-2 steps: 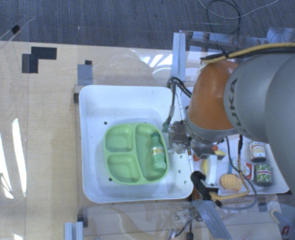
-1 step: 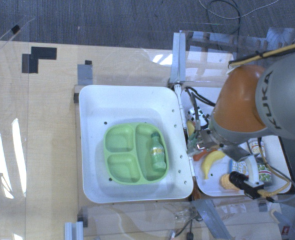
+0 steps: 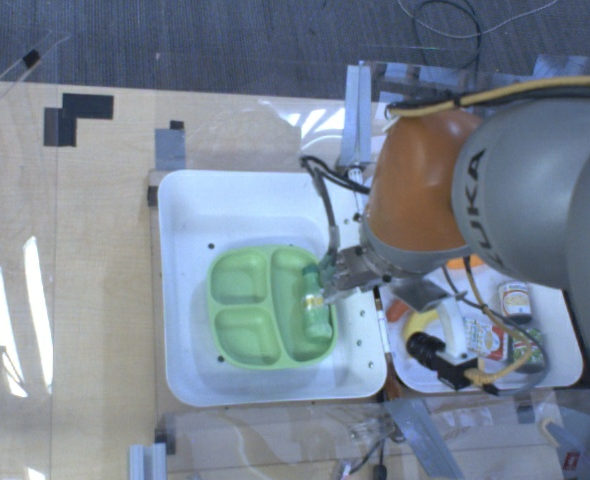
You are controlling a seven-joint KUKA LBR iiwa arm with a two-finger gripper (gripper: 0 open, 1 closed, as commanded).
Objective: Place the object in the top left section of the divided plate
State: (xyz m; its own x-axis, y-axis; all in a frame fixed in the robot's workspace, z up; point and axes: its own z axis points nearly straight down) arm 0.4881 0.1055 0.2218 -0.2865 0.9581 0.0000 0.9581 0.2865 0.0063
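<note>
Nearest the lens we see the grey arm (image 3: 535, 188) with its orange band (image 3: 420, 183), which covers much of the right-hand bin (image 3: 565, 368). We take the divided plate (image 3: 270, 308) as our landmark: it is green and lies in the left-hand bin (image 3: 185, 268), toward that bin's right wall. The gripper (image 3: 327, 273) hangs over the plate's long right-hand section, at its upper end. Whether it is released or clenched we cannot tell, and we see nothing plainly held.

A pale green, translucent object (image 3: 316, 313) lies in that same right-hand section, just below the gripper; we judge this to be the task's thing, though its shape is unclear. The top left section (image 3: 237, 280) appears bare.

We judge the placing step unfinished. The next move calls for a firm hold on the object, a lift clear of the ridge, and a short carry leftward across the plate. To the plate's right, assorted packets (image 3: 475, 338) lie in the right-hand bin.
</note>
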